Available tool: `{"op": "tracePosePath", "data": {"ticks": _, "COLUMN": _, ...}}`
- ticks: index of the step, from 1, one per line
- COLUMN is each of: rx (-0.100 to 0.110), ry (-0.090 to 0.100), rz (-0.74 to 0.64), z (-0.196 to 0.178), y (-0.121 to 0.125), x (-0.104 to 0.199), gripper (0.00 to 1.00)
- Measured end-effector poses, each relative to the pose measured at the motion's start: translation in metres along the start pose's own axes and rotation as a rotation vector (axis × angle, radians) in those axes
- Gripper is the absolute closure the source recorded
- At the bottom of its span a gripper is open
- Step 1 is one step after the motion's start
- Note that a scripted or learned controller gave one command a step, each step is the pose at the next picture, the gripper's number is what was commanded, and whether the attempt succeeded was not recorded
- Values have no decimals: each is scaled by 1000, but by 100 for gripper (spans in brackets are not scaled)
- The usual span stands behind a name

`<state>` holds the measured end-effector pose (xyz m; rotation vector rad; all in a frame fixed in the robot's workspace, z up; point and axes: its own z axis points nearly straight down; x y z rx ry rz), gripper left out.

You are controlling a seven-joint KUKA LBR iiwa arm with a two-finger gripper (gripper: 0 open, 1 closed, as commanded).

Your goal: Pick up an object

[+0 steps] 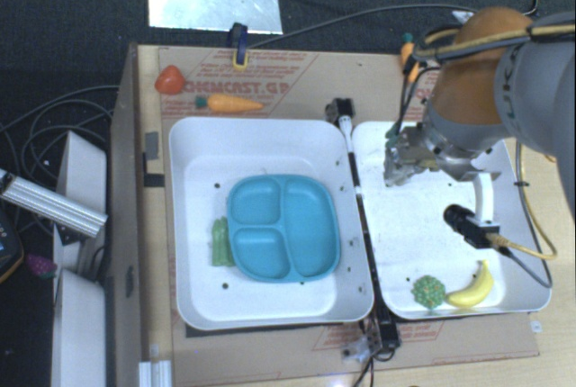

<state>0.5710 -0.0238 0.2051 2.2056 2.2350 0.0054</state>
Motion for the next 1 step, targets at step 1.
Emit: {"op": "tracePosePath", "data": {"ticks": 1, "rx": -2, "ry": 1, "rz": -5, "z": -10, "y": 1, "x": 0, "gripper": 100}}
